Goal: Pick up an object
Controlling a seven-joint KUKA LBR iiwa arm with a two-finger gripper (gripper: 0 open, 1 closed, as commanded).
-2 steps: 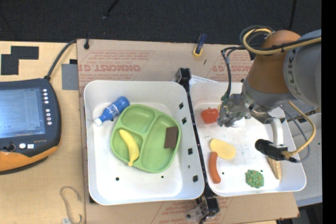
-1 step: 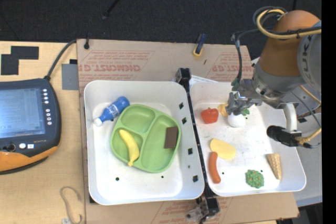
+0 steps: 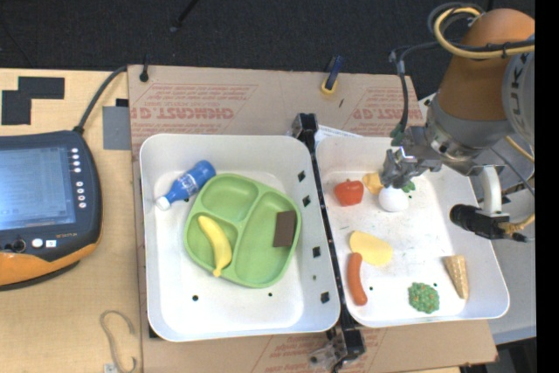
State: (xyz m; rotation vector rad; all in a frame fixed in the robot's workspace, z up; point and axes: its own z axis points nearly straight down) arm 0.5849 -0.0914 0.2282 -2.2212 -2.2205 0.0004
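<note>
Nearest the camera, the green broccoli floret (image 3: 424, 297) and the red sausage (image 3: 355, 278) lie at the front of the right bin (image 3: 489, 310), well short of the gripper (image 3: 399, 180), with an ice-cream cone (image 3: 457, 275) off to one side and a yellow wedge (image 3: 371, 248) a little closer in. The gripper hangs over the back of that bin, directly above a white egg (image 3: 394, 200), which sits just beneath the fingers, beside a small yellow piece (image 3: 374, 183) and a red tomato (image 3: 349, 192). Whether the fingers are spread or pressed together cannot be told; they merge with the dark wrist. The egg looks like light, rigid plastic, smooth and rounded, so it would likely squirt out of an off-centre pinch; taking it across its widest middle seems safest. The left bin (image 3: 162, 293) holds a green plate (image 3: 249, 262) carrying a banana (image 3: 215, 242) and a brown block (image 3: 285, 229), plus a blue bottle (image 3: 186, 183).
</note>
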